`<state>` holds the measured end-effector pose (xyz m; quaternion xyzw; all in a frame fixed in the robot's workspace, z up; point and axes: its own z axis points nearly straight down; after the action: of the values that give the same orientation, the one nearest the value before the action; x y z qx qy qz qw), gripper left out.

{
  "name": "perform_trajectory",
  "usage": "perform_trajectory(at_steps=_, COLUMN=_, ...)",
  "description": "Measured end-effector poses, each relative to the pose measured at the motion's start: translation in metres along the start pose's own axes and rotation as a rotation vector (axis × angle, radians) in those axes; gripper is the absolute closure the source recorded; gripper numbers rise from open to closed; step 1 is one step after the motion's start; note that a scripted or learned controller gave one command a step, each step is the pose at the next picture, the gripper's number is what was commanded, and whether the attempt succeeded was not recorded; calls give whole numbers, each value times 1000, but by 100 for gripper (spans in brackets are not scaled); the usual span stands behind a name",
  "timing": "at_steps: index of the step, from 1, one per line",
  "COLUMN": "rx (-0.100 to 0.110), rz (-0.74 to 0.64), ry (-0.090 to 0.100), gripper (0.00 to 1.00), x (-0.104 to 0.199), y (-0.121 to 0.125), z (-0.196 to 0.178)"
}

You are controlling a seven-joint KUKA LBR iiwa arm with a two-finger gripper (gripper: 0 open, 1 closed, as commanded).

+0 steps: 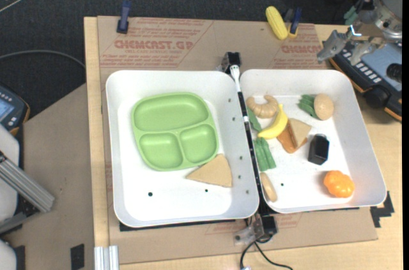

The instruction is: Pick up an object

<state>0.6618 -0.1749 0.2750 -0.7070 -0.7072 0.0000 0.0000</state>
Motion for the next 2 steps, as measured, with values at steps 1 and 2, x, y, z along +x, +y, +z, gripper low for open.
perform_trajectory(at_steps=1, rx=-19, rz=-7, ry=-1, gripper=0, x=64, y=-47, z=-154)
perform_trajectory(at_steps=2, rx=-8, rz=-8, ry=2, gripper=0, x=136, y=-96, z=-191)
